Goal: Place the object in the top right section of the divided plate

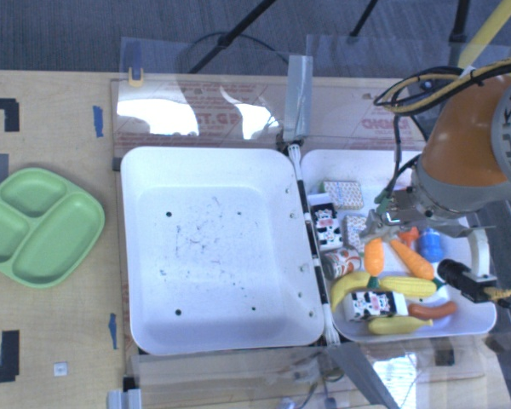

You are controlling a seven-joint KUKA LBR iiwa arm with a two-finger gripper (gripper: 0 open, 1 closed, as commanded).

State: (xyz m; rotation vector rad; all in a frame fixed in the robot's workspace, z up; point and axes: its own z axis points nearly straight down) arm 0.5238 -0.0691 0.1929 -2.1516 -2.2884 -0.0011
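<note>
The divided plate [41,226] is lying on the wooden tabletop [51,126] at the far left, well apart from both bins. It is pale green, rounded, with three sections: two smaller ones along its upper-left side and one long one running down its lower right. All three are sitting bare, so the placing part of the task is not yet done.

Which object is meant is not clear; the candidates are all lying crowded in the right bin [477,318]. Among them are showing two carrots [374,256], a banana [358,283], a long yellow piece [409,286], a blue item [430,246], a red-brown sausage-like piece [433,310], and several small printed packets [344,194], touching or overlapping one another. The left bin [140,177] is lying between them and the plate, its floor only speckled with marks.

The end effector [390,218] is hanging over the upper middle of the right bin, just above the carrots and packets, with the grey and orange arm [468,143] reaching in from the right. Whether it is spread, closed, or gripping something I cannot tell, as the wrist is covering it from this angle.

As a judgement, the task is standing at its start: an object is waiting to be secured, lifted, carried across the left bin, and set in the plate's top right section.
</note>
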